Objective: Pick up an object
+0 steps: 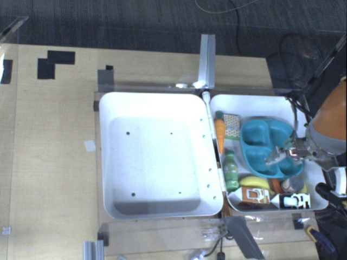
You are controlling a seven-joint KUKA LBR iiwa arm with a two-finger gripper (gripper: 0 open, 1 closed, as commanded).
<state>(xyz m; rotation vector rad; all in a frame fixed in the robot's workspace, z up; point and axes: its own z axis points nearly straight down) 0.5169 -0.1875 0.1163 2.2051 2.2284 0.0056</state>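
Two bins side by side on the bench (49,161): left bin (157,156), right bin (255,101). In the right bin, a divided tray (259,137) toward the back and middle; a carrot (219,131) along the left wall, a bottle (231,172) in front of it; a banana (255,182) right of the bottle; a carton (295,201) along the front wall. Gripper (279,157) over the tray, arm (331,123) entering from the right.

Pale wood-grain bench (49,161) filled most of the view. Black angular markers (54,63) sat at its upper left. Dark grey carpeted floor (119,7) ran along the top, a thin cable (238,7) looped across it. A grey metal post (207,58) stood upright at the bench's far edge. Light even, soft shadows.
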